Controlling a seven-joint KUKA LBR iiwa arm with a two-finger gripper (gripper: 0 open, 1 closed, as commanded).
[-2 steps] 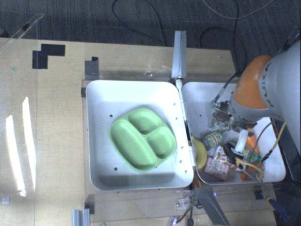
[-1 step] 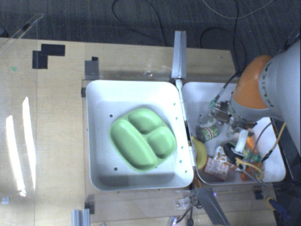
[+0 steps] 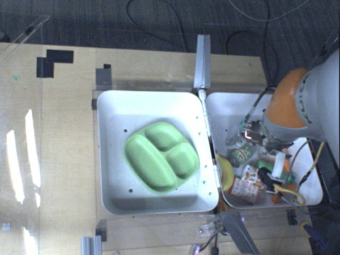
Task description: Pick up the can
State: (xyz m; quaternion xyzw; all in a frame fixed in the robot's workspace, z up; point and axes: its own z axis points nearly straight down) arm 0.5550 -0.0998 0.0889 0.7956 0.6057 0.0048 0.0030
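Gripper (image 3: 248, 137) is low in the right bin (image 3: 229, 108), at the end of the arm (image 3: 297, 102) coming in from the right. Can't tell from this angle whether it's released, clenched or grasping anything; the wrist hides that.

Can (image 3: 240, 155) sits in the right bin, just beside the gripper on the near side, with its green label and top facing the camera. Contact between them: can't tell.

A yellow item (image 3: 225, 174) lies near-left of the gripper, against the bin's left wall. The printed packet (image 3: 246, 188) is further toward the near edge, past the can. The green divided plate (image 3: 162, 155) is well left of the gripper, alone in the left bin (image 3: 109, 142).
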